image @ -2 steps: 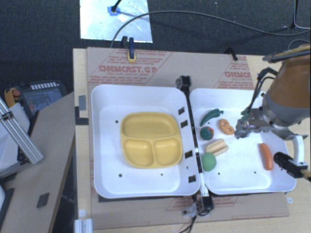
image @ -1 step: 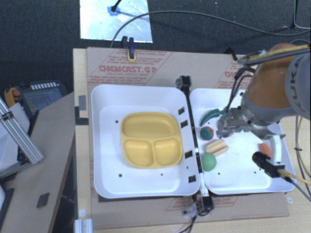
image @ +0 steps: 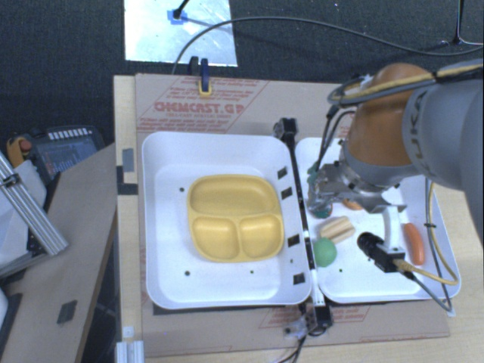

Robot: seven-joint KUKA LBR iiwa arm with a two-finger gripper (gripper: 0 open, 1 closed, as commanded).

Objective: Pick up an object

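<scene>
My gripper [image: 319, 200] hangs low over the left part of the right bin [image: 355, 286], close to the divider between the bins. Just below it lies a tan roll-shaped piece [image: 336, 228], and a green ball [image: 324, 252] sits beside that, near the bin's left wall. A small orange piece [image: 353, 203] peeks out from under the wrist, mostly hidden. An orange-red sausage shape [image: 414, 244] rests by the right wall. I see nothing held between the gripper's tips.
The left bin [image: 162, 225] holds a yellow divided plate [image: 233, 216]. The arm's grey and orange body [image: 401, 127] covers the right bin's far part. A yellow cable [image: 435, 277] loops over its front right corner.
</scene>
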